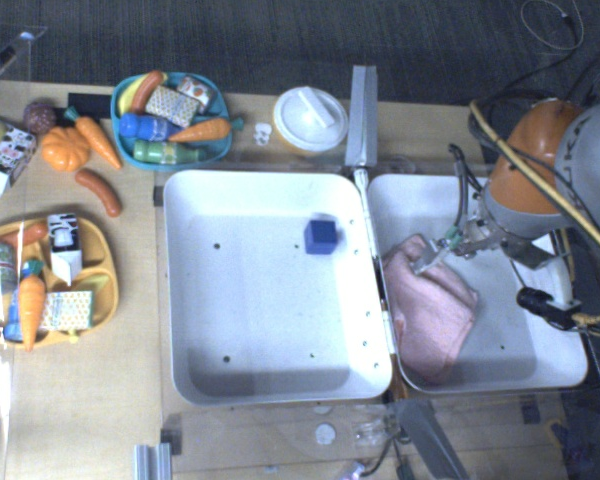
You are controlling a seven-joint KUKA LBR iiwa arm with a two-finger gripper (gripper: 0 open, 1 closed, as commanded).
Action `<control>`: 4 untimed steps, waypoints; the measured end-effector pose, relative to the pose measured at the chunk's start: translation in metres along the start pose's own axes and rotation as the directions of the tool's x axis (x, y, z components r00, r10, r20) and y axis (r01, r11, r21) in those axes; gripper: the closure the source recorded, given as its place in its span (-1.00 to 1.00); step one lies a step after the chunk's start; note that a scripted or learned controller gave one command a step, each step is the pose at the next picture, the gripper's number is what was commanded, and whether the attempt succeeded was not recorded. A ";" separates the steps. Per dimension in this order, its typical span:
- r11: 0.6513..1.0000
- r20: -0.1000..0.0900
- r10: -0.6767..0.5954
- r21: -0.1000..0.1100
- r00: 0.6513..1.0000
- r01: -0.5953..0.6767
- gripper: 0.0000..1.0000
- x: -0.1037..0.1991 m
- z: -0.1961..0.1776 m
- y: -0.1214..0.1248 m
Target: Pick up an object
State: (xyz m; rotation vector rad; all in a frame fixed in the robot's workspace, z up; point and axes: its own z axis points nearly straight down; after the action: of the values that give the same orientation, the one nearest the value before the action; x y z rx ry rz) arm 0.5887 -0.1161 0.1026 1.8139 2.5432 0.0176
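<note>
Presently the approach step appears to be in hand: the gripper (442,248) is lowered into the right bin (550,368) and is seen just at the upper edge of the pink cloth (432,308), which lies crumpled against that bin's left wall. How far the gripper is open cannot be told, since it is small and partly blurred against the cloth, and nothing can be said to be held by it. Whether the cloth is actually touched cannot be settled either. The blue cube (321,236) is left alone in the left bin (210,368), near its upper right corner and well apart from the gripper.

As a judgement, the cloth is taken to be the thing aimed at. A firm closing on a raised fold would be called for next, followed by a straight lift; a soft cloth may slip or be caught only by a thin edge, so a failed grasp is to be reckoned with.

Both bins are set side by side on a pale wooden bench (130,428). To the left, toy food is kept in a blue bowl (172,118) and a yellow tray (100,298), with loose toy vegetables between them. A white lidded bowl (311,120) is placed behind the bins, and dark carpet (280,18) is seen beyond the bench.
</note>
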 end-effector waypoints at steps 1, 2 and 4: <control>0.998 0.001 -0.060 0.004 0.998 0.060 -1.00 0.019 0.010 0.011; 0.994 0.000 -0.107 0.001 0.994 0.107 -1.00 0.014 0.010 -0.009; 0.977 -0.008 -0.214 0.012 0.977 0.214 -1.00 0.045 -0.083 0.028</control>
State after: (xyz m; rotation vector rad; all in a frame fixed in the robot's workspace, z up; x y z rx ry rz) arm 0.5991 -0.0647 0.1861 1.5353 2.7341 0.0052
